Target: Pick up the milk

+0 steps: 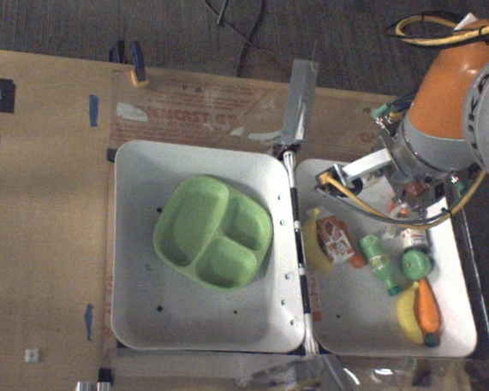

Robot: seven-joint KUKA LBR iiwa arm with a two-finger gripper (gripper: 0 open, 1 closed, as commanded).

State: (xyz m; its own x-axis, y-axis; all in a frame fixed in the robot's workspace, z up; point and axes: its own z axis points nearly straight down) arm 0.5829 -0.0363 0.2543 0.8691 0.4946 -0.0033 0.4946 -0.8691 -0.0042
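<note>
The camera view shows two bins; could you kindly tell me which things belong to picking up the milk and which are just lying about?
For the job:
- what looks like the milk carton, lying in the right bin
- gripper, above that bin's far end

Just lying about:
- green plate in the left bin
- green bottle
- carrot
- banana

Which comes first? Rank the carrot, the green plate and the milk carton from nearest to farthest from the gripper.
From the gripper:
1. Milk carton, right bin, left of the gripper.
2. Carrot, right bin, near corner.
3. Green plate, left bin.
</note>
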